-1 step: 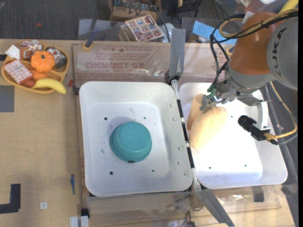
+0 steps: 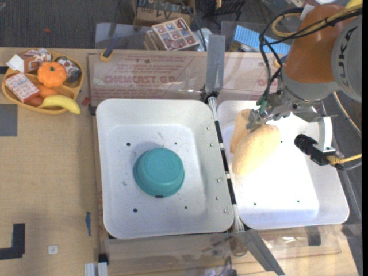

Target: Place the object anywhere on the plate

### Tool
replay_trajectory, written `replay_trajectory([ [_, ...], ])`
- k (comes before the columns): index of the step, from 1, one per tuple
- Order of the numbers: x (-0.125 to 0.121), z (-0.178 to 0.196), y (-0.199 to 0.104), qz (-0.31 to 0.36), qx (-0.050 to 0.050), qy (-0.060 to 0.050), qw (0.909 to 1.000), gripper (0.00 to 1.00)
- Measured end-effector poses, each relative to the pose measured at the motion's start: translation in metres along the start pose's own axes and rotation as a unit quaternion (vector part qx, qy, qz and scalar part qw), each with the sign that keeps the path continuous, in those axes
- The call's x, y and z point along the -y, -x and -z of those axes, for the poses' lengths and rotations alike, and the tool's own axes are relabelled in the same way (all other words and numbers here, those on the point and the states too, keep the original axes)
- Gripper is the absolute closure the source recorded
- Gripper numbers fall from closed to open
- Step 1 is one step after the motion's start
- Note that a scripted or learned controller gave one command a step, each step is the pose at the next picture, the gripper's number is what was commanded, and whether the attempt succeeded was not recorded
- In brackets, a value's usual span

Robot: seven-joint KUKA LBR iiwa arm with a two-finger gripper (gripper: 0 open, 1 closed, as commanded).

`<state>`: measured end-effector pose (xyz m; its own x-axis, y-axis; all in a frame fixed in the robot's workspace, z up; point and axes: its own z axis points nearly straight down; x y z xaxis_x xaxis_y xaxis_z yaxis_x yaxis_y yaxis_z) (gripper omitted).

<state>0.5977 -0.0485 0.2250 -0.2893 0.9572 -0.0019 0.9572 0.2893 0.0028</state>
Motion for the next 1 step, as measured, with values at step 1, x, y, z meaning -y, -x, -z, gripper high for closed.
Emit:
replay_trajectory([
  [1,-0.0269,-0.0017,-0.0419,0.199,0.0,0.001,0.98,1.0],
])
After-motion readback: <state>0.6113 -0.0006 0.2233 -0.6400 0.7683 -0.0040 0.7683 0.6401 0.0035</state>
